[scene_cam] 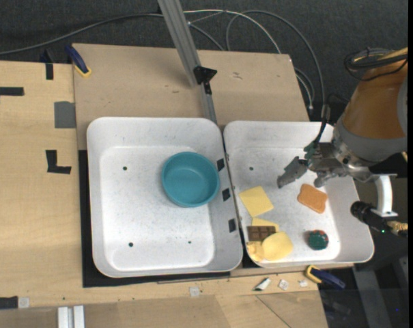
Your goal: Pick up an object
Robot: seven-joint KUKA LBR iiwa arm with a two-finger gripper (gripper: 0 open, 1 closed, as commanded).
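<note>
My gripper [304, 178] hangs over the right bin [261, 139], fingers spread open with nothing between them. An orange block [312, 198] lies just below and to the right of the fingertips. A yellow cheese-like slice [256, 200] lies to the left of the gripper. At the bin's near edge sit a brown chocolate piece [260, 234], a yellow rounded piece [276, 246] and a small dark green and red object [318, 239]. A blue bowl [189, 178] stands in the left bin [117, 210].
A slanted metal pole [186, 43] rises behind the bins, with cables [261, 26] trailing across the bench at the back. Blue clamps [80, 60] sit at the board's far left corner and near front right [323, 275].
</note>
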